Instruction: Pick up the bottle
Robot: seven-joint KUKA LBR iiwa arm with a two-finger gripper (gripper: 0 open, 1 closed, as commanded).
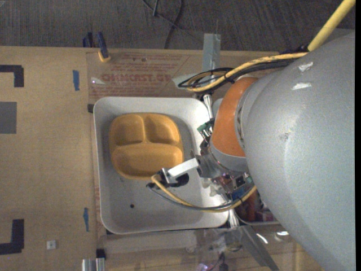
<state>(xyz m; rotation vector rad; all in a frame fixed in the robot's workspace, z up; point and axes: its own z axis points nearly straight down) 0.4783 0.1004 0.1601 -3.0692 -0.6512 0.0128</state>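
Arm point(304, 151) (orange-banded) over bin point(146, 210), yellow tray point(145, 144) inside

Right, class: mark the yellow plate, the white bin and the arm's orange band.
Plate point(144, 158): camera view, on its large compartment.
Bin point(149, 213): camera view, on its bare floor.
Orange band point(227, 123): camera view, on its curved side.

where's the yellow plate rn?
In the camera view, the yellow plate lies in the left white bin, in its upper half, left of the arm's orange band.

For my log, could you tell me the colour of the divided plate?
The divided plate is mustard yellow, clearest in the camera view.
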